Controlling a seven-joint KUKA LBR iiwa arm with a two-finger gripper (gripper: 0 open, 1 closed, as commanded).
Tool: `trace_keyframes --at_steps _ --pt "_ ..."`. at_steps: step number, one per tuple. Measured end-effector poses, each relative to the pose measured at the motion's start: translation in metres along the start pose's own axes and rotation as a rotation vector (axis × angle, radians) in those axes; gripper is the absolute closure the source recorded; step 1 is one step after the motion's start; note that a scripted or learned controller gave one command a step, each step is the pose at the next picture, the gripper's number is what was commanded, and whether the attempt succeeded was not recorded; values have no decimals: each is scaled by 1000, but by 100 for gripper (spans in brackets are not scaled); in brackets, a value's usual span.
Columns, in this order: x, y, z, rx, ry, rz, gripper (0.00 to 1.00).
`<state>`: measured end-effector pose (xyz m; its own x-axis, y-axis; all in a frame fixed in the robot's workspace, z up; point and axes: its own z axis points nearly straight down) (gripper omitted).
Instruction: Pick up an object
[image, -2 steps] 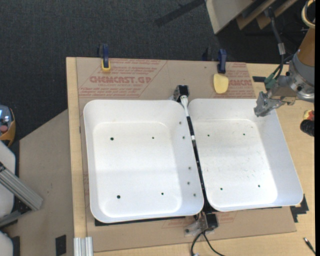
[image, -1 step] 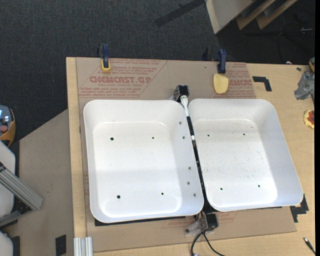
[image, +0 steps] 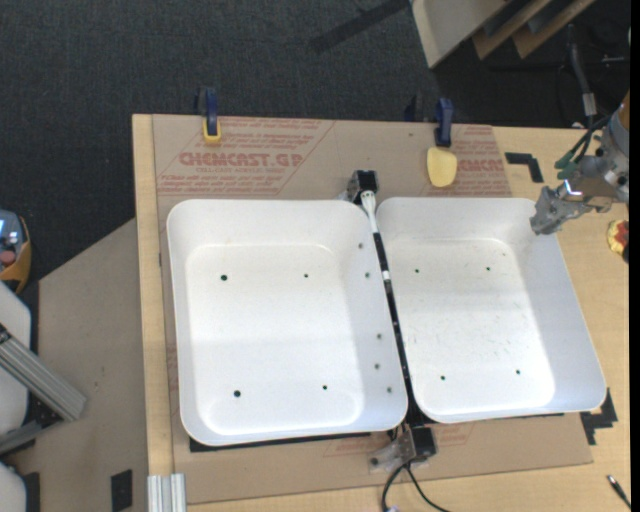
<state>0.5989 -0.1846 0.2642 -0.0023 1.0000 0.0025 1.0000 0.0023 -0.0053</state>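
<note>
The counter (image: 250, 150) carries two white bins, left (image: 190, 300) and right (image: 560, 300). I see no object in either. The gripper (image: 550, 215) hovers over the right bin's far corner, fingers' state untellable; locate an object before descending.

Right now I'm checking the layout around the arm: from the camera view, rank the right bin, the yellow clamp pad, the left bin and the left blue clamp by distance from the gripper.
1. Right bin, directly beside the gripper.
2. Yellow clamp pad, at the back edge.
3. Left bin, across the divider.
4. Left blue clamp, far back-left.
</note>
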Motion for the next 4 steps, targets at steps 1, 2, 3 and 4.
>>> trace_keyframes --at_steps 1,2,3,4 --pt "-42 6 -45 -13 -8 5 100" --pt "-39 -10 -72 -11 -5 3 100" --pt "57 -7 -3 0 1 -4 100" --pt "57 46 -147 -27 -8 -2 100"
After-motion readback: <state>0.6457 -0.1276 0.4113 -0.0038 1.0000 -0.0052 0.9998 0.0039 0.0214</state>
